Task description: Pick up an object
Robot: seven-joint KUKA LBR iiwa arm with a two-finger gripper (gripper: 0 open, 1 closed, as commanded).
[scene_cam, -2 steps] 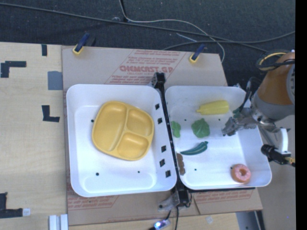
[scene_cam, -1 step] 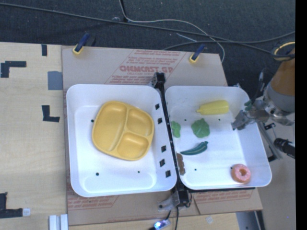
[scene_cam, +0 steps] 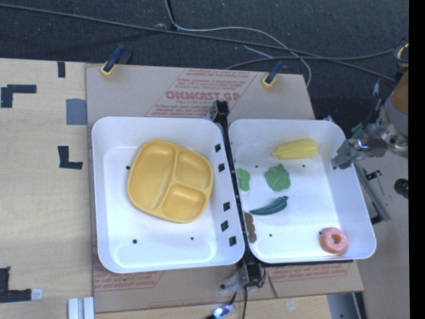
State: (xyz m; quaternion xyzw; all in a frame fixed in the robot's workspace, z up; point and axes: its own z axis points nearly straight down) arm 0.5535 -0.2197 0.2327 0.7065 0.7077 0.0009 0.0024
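A yellow plate (scene_cam: 170, 181), yellow corn (scene_cam: 295, 149), green pepper (scene_cam: 269, 207), pink donut (scene_cam: 333, 240), white bins (scene_cam: 106, 198).

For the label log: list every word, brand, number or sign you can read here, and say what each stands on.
"CHEMCAST GP", red print running slantwise on the brown cardboard sheet behind the two white bins; the letters are blurred, so this reading is not certain.
More red lines around it on the same sheet: too small and blurred to read.
The yellow divided plate, toy foods and bins bear no text that I can see.
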